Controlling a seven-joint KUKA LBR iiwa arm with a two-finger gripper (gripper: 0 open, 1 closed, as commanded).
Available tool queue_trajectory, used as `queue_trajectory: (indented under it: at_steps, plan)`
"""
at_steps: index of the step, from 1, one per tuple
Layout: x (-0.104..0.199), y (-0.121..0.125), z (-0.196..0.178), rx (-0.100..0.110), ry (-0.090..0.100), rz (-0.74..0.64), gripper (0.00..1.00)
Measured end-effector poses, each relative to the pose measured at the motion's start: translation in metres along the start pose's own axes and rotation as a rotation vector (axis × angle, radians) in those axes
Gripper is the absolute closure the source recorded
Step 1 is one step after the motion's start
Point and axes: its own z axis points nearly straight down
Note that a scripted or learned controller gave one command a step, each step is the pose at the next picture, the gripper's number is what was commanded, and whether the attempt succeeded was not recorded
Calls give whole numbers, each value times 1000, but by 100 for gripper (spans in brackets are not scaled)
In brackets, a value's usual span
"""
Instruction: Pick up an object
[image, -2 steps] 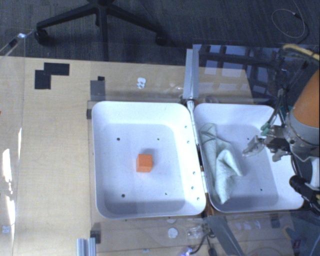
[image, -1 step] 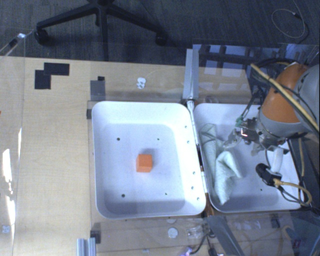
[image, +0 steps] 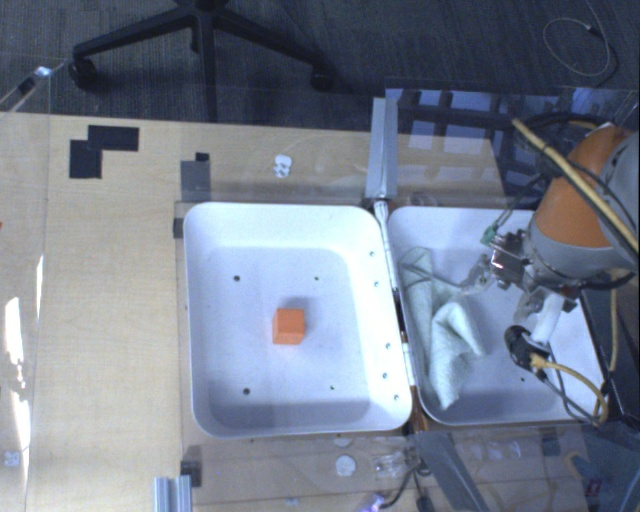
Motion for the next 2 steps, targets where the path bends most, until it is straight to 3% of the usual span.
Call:
queue_trajectory:
  at_steps: [1,2]
  plan:
    - [3,61,78,-7,3,225,0]
    - [3,63,65,-12,2,216,100]
